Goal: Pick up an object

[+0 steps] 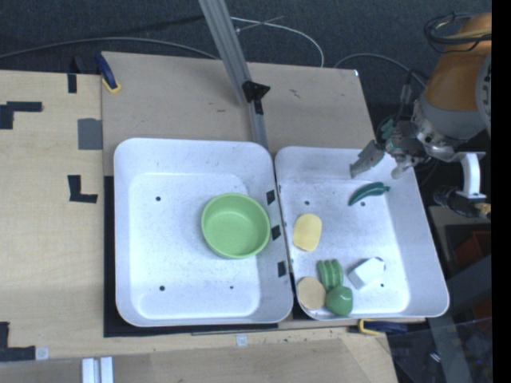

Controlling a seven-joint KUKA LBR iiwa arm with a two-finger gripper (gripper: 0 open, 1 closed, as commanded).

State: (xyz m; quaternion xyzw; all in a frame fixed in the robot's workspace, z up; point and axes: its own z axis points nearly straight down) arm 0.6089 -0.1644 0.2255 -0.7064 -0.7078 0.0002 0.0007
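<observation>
On the counter (184,110) we note two white bins: the left bin (136,214) holds a green bowl (235,226). In the right bin (407,246), we log a yellow piece (307,232), a green pepper (334,286), a white block (367,273) and a dark green piece (368,191). The claw (383,159) hangs above that bin's far edge, nothing between its parted fingers.

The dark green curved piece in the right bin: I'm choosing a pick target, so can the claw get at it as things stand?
Probably yes: the dark green curved piece lies alone on bare floor just below the claw.
</observation>
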